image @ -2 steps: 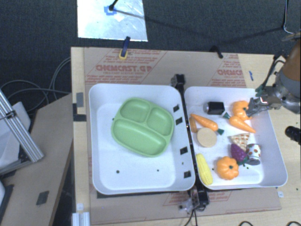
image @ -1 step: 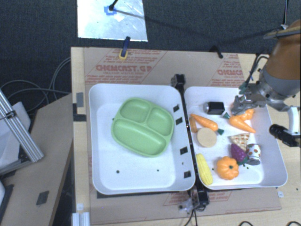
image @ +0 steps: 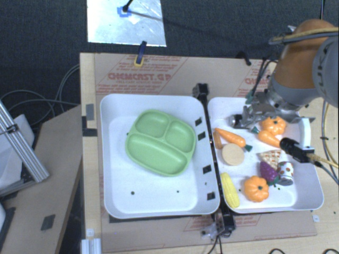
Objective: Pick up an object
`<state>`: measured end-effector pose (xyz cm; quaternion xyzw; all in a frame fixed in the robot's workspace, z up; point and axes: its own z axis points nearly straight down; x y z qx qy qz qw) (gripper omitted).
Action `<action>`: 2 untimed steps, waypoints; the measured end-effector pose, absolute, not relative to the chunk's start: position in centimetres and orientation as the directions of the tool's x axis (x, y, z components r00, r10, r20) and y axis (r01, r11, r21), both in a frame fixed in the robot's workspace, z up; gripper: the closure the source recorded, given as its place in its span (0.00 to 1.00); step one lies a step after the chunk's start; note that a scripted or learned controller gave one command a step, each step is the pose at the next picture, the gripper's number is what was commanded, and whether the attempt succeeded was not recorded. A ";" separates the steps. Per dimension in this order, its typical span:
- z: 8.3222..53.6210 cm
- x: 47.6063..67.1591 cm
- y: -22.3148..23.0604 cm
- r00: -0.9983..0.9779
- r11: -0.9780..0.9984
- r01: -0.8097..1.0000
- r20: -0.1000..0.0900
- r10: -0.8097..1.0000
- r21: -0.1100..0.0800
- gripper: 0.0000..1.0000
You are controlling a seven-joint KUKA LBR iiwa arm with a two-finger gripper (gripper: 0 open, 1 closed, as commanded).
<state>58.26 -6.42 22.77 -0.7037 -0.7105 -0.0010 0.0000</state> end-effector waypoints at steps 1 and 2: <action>23.6 58.2 -1.0 -0.010 0.010 1.000 0.002 1.000 0.002 1.00; 23.0 56.6 3.5 -0.008 0.008 1.000 0.001 1.000 -0.001 1.00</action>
